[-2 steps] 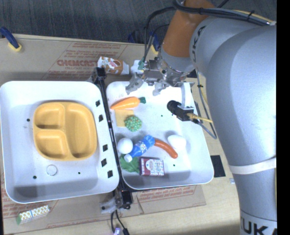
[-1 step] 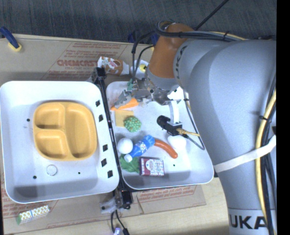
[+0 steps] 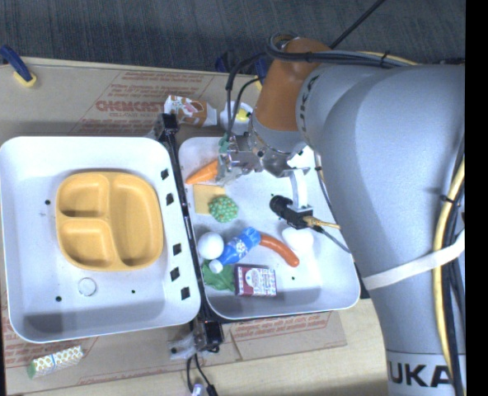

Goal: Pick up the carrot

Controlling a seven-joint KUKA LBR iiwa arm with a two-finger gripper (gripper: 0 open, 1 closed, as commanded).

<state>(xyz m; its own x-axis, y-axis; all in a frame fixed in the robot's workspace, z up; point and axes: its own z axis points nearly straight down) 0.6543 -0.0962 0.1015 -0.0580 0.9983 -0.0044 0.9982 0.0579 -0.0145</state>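
Note:
The carrot [image 3: 200, 173] is small and orange. It lies in the far left corner of the right bin [image 3: 336, 283], its narrow tip pointing toward the divider between the bins. My gripper [image 3: 232, 162] hangs down into that bin right at the carrot's thick right end, and its metal parts cover that end. A bit of green [image 3: 224, 145] shows just above the gripper. I cannot see whether the carrot sits between the gripper's tips or just beside them.
Around the carrot the right bin holds a yellow wedge [image 3: 207, 198], a green knobbly ball [image 3: 222, 209], a white egg [image 3: 210, 244], a blue bottle [image 3: 243, 242], an orange-red sausage [image 3: 280, 251], a maroon box [image 3: 255, 280] and a green leafy piece [image 3: 219, 277]. The left bin [image 3: 30, 308] holds a yellow divided plate [image 3: 110, 219].

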